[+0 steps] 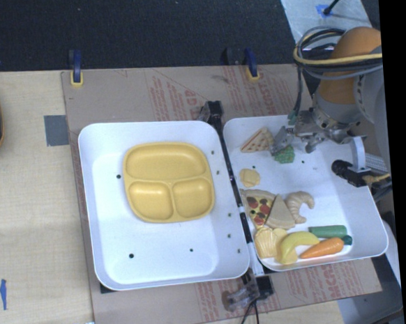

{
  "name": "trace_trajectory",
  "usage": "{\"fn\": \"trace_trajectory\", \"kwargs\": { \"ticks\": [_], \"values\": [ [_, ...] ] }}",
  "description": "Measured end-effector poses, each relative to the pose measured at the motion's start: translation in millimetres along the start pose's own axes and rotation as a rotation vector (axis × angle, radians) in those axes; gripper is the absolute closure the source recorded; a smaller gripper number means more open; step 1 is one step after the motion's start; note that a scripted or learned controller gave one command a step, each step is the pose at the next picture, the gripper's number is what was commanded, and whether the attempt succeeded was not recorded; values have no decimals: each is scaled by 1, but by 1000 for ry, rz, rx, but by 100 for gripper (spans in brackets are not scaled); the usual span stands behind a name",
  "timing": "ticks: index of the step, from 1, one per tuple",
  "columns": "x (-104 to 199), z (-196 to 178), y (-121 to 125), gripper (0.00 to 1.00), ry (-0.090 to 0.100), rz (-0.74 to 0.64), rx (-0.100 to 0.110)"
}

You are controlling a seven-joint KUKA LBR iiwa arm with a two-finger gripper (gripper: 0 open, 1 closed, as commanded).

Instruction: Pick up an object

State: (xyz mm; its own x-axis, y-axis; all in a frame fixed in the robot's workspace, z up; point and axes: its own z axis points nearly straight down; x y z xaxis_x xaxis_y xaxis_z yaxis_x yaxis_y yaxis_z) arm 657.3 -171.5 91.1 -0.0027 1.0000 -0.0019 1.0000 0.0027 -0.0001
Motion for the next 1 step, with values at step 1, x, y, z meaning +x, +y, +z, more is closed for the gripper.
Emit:
{"fn": "trace_trajectory", "kwargs": {
  "ticks": [1],
  "values": [
    [0,-15,1,100,-2,-4,-3]
  ]
}}
